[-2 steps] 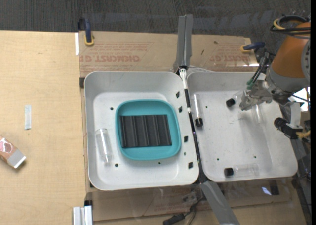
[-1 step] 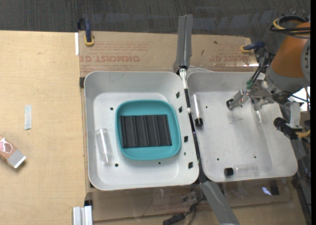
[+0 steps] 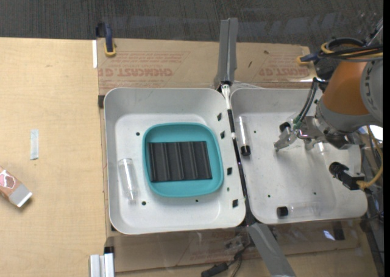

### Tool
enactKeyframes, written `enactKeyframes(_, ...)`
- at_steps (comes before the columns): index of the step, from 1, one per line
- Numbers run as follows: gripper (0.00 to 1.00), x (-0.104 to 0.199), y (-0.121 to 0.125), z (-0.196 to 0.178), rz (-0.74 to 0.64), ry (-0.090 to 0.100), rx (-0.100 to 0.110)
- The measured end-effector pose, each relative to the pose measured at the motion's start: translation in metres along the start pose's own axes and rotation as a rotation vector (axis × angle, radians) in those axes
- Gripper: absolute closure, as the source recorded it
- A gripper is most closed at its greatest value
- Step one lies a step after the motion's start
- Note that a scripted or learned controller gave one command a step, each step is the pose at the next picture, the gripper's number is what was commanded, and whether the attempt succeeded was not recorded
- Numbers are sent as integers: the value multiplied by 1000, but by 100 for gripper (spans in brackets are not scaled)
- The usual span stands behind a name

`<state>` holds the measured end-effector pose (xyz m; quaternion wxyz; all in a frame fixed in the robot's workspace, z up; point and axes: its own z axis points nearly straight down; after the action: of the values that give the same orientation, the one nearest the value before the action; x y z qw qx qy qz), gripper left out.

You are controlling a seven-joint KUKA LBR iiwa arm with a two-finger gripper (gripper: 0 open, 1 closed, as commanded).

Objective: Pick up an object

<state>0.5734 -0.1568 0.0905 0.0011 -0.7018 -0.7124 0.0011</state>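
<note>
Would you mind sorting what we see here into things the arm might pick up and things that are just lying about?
Part of the job:
- teal tray in the left bin
- clear tube beside it
- marker pen in the right bin
- small black piece, same bin
- gripper

Just lying about:
- wrapped bar on the bench
- small grey strip
- cardboard sheet behind the bins
</note>
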Motion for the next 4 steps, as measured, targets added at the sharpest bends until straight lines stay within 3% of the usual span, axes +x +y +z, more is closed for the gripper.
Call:
enactKeyframes(1,0,-29,23,-1,-31,22,2)
enactKeyframes(2,0,-29,23,-1,-31,21,1)
enactKeyframes(3,100,-33,23,-11,-30,8,-4)
enactKeyframes(4,0,-27,24,-11,-36,17,-3)
